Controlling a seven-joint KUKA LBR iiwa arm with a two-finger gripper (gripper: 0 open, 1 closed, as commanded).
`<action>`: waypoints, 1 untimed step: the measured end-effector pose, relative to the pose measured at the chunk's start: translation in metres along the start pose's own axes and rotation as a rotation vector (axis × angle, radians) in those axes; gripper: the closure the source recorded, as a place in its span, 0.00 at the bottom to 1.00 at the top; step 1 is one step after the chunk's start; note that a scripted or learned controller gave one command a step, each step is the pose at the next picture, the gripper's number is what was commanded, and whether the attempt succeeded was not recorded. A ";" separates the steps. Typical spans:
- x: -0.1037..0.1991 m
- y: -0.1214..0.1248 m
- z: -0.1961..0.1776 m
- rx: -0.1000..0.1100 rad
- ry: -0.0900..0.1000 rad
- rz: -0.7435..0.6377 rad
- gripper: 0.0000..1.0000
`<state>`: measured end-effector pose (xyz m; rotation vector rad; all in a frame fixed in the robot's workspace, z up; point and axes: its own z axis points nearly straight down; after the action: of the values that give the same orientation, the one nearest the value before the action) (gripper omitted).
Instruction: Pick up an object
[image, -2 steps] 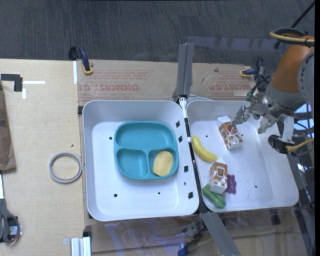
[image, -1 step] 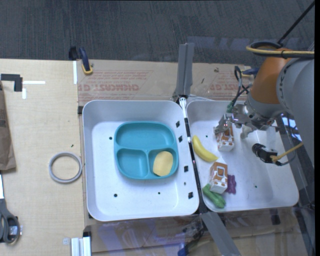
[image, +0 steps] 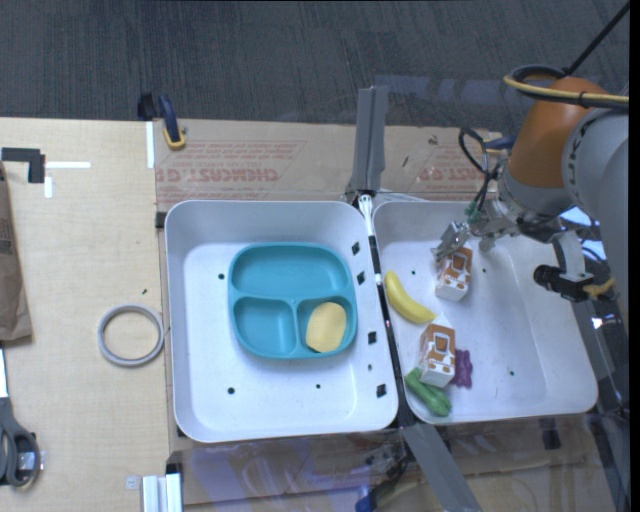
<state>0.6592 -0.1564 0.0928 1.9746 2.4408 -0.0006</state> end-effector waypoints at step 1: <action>0.021 -0.017 0.001 0.001 0.001 -0.077 0.00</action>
<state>0.6377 -0.1391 0.0922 1.8805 2.5164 -0.0009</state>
